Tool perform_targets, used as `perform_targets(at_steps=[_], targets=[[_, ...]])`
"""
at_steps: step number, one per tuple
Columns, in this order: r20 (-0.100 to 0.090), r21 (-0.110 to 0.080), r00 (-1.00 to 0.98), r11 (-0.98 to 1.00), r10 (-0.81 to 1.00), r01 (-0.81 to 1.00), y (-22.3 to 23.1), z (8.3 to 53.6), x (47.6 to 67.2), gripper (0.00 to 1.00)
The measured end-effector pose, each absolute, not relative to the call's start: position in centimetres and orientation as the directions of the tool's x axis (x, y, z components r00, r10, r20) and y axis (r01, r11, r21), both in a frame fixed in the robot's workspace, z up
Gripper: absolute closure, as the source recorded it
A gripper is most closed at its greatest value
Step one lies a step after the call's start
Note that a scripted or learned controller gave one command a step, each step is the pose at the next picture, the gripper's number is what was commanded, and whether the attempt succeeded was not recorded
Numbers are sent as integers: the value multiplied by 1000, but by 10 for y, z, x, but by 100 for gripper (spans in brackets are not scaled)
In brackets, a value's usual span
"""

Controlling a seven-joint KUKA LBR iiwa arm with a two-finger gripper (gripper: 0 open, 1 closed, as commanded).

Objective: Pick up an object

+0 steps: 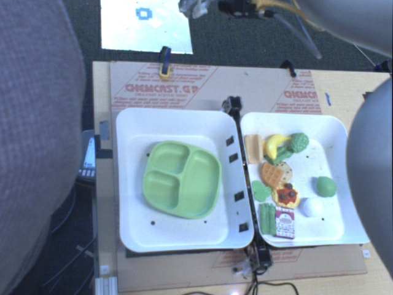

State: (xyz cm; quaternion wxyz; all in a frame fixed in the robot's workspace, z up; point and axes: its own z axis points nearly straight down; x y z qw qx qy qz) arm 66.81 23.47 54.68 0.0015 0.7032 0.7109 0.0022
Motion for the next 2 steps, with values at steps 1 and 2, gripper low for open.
perform_targets(at_steps=[1, 2], targets=[[-5, -18, -6, 6, 1000, 1000, 235, 374, 594, 100], [-2, -2, 1, -1, 1000, 1000, 233, 272, 671, 100]])
